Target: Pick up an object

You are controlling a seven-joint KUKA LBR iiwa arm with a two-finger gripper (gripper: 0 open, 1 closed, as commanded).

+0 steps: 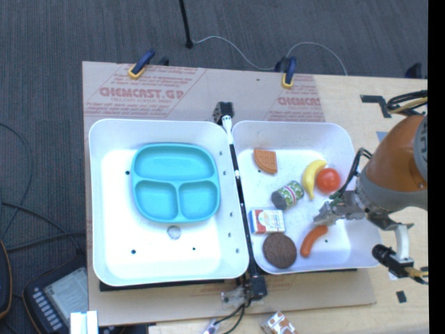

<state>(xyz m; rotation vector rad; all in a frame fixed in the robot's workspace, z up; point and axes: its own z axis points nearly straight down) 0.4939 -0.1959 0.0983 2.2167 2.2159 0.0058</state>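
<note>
The grey two-finger gripper (329,214), its opening impossible to judge, hangs just above the orange toy sausage (313,241), near the red tomato (329,179) and yellow banana (313,175).

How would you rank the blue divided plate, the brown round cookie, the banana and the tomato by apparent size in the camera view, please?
1. blue divided plate, far the largest
2. brown round cookie
3. banana, longer than the tomato but slim
4. tomato; banana and tomato are close, so that order is unsure
</note>
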